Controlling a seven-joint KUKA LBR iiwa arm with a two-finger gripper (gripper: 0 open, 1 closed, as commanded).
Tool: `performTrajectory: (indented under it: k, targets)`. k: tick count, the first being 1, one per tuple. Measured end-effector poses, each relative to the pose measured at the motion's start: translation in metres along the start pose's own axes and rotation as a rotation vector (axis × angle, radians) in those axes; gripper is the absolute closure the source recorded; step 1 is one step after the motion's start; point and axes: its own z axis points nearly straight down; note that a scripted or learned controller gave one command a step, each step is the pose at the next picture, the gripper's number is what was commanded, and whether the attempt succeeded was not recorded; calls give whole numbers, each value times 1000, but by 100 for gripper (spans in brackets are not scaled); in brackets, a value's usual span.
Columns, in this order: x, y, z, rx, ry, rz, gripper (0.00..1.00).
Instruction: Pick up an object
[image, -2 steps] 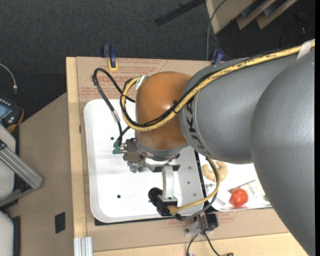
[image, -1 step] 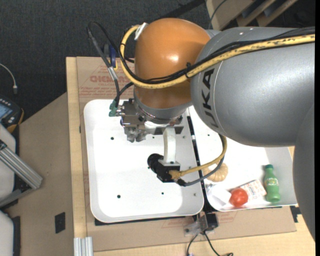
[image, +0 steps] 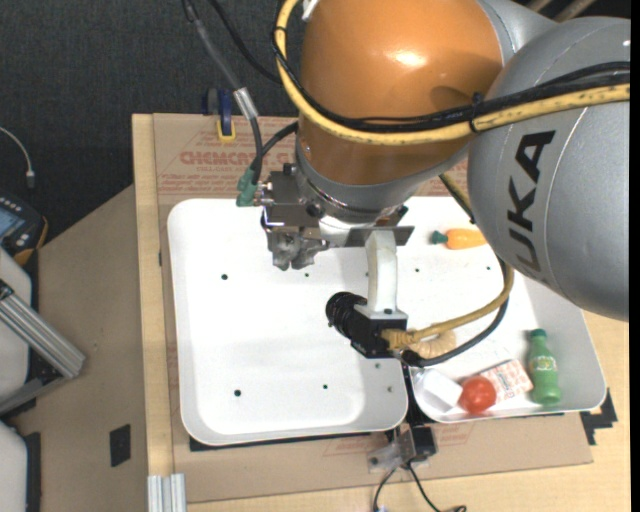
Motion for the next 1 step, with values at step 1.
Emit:
performTrajectory:
  k: [1]
  targets:
    - [-1, 0, 15, 15, -8, 3, 100]
